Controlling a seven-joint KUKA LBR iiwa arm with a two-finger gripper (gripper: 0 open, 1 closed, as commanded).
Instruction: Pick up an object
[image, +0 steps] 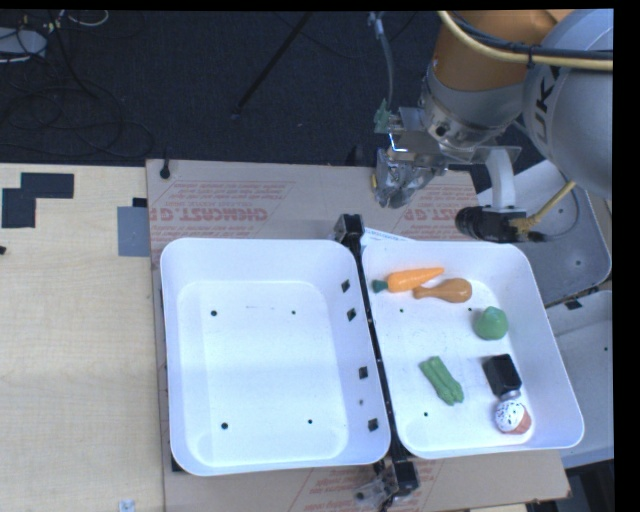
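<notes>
The right bin (545, 330) holds several small things. An orange carrot (413, 279) lies near its far left corner, with a tan drumstick (446, 291) just beside it. A green ball (490, 323) sits toward the right wall. Below it rests a black block (501, 374), and a white and orange round toy (512, 417) lies in the near right corner. A green pea pod (441, 380) is near the middle. My gripper (397, 190) hangs high above the bench behind the right bin's far left corner, with nothing visibly between its fingers.
The left bin (180, 330) stands beside the right one, joined by a black clip strip (362, 330). Both rest on a cardboard sheet (250, 205). The arm's grey and orange wrist (480, 70) looms over the far right.
</notes>
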